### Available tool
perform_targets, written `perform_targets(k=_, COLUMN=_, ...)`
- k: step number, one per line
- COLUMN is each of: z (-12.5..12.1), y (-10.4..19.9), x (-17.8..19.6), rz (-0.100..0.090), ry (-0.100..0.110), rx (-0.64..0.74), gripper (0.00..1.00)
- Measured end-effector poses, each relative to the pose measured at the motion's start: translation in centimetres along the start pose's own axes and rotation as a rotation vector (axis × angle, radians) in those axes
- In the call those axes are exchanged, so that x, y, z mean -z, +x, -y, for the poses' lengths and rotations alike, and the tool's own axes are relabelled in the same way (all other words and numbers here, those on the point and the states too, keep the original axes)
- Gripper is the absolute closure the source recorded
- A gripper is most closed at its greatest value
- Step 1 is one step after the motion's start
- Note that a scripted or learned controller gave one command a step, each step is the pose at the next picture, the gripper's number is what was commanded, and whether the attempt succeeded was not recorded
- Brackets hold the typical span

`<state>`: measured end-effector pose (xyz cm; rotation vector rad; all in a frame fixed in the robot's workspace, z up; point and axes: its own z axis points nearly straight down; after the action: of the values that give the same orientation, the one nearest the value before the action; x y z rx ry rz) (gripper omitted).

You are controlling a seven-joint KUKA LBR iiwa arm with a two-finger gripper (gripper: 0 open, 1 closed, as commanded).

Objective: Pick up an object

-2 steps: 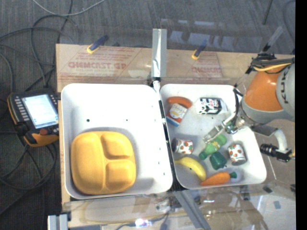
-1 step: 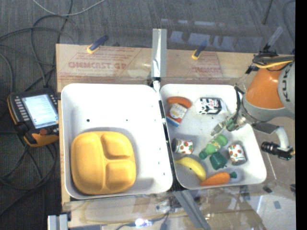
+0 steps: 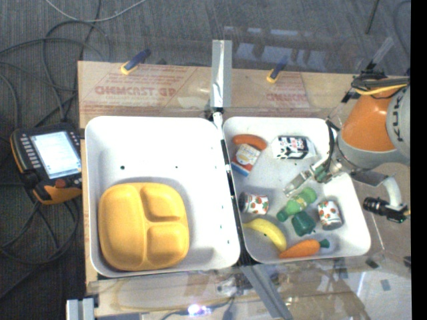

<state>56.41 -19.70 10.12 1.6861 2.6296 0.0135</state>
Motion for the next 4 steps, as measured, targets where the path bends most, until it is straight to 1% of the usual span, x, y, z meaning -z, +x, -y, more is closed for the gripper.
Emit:
perform_targets(k=1, z=-7.2, y=-2.0, x=-1.4, rz=-0.012, ry=0.031, rx=-0.159, gripper=0.00)
perform_targets(k=2, z=1.1, y=1.3, x=-1.1, rz=-0.002, ry=0.010, rx=-0.131, gripper=0.00)
perform_targets(k=3, z=0.8, y=1.4, x=0.0, rz=0.000, ry=0.003, rx=-0.130, gripper=1.00)
perform_targets(k=4, z=0.8, y=1.4, x=0.0, rz=0.000, ry=0.004, rx=-0.130, gripper=0.00)
